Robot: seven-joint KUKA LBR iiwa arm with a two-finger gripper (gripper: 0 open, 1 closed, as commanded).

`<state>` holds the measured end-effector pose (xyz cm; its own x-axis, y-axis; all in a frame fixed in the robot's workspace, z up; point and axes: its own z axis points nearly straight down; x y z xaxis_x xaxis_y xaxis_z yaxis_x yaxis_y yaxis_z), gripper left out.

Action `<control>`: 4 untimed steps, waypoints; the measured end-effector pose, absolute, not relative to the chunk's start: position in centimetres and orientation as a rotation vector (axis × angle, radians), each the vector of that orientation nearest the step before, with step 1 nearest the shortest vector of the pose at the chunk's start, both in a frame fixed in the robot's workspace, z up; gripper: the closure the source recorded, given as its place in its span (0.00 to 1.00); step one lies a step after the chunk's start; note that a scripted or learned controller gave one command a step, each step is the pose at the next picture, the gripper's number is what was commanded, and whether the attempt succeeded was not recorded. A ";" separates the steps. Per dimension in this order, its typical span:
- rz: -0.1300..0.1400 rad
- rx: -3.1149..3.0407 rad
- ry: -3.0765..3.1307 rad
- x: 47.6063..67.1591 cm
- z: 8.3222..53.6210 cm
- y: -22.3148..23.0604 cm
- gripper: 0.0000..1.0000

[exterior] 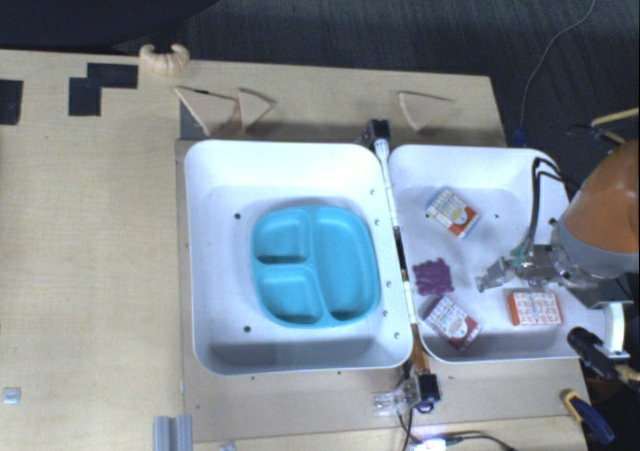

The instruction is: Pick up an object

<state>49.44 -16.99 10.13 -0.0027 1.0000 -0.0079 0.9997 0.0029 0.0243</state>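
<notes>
The gripper [497, 275] is hanging low over the right bin [500, 164], reaching in from three o'clock, and its thin metal tips are blurring against the white floor, so I cannot tell how it is set; nothing is showing in its grasp.

Nearest, just beside it at four o'clock, a flat orange-and-white packet [533, 308] is lying on the floor. At nine o'clock from the gripper a purple lump [433, 276] is sitting near the bin's left wall. Below that, at seven o'clock, a small box [450, 318] with a dark red edge is lying tilted. At eleven o'clock a second small box [450, 211] with orange trim is lying well apart from the rest.

All four are looking light. The boxes and packet are probably stiff card, likely best pinched across their short sides; lying flat, they are offering little height. The purple lump is looking soft and irregular, probably forgiving to a squeeze.

The arm's orange band [610, 204] is being cut off at the right. The left bin [290, 164] is holding a blue divided tray [315, 264]. Printing on the boxes is too small to read.
</notes>
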 end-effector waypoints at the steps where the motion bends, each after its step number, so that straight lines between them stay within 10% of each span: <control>1: 0.022 2.199 2.207 49.6 11.2 -17.0 1.00; 2: 0.008 2.213 2.228 54.0 18.5 -4.7 1.00; 3: 0.001 2.217 2.224 55.6 14.5 -10.5 1.00; 4: 0.002 2.218 2.224 50.1 18.5 -10.1 1.00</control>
